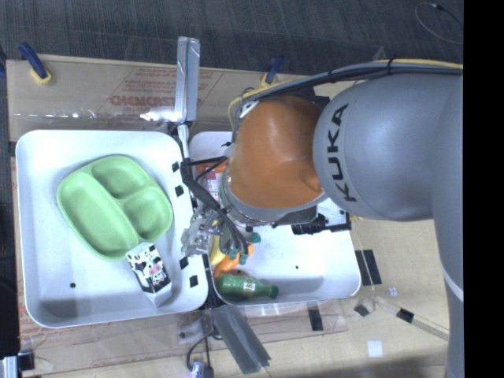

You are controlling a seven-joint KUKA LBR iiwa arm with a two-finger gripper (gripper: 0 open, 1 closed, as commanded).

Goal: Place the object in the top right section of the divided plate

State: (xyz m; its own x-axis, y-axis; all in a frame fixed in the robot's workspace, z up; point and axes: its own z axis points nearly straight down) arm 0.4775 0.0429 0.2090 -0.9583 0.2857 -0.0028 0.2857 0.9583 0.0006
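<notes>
Green divided plate (116, 205) is lying in the left white bin (39, 235), occupying that bin's upper-middle area, with one large section and two smaller ones. At about 5 o'clock from the plate, a small white carton with black cow spots (149, 268) is leaning against the bin's lower right wall, just beside the plate's rim.

Right white bin (339, 270) is sitting touching the left one on the table (409, 290). The grey arm (386, 148) with its orange band (272, 160) is reaching in from 3 o'clock and covering most of this bin. The pincer (206, 235) is hanging low over the bin's left edge, near the wall shared by the two bins. Whether its fingers are spread or pressed together, I cannot tell; the metal parts are overlapping too much.

Just beside the pincer, at its 4 o'clock, an orange object (230, 260) is lying on the bin floor, with a yellow piece (217, 250) touching it; which of them is the task's object is unclear. A green bottle (246, 288) is lying on its side at 6 o'clock from the pincer, along the bin's lower wall. None of these is sitting in the plate.

Blue clamps (35, 63) are gripping the table's top edge at 11 o'clock.
</notes>
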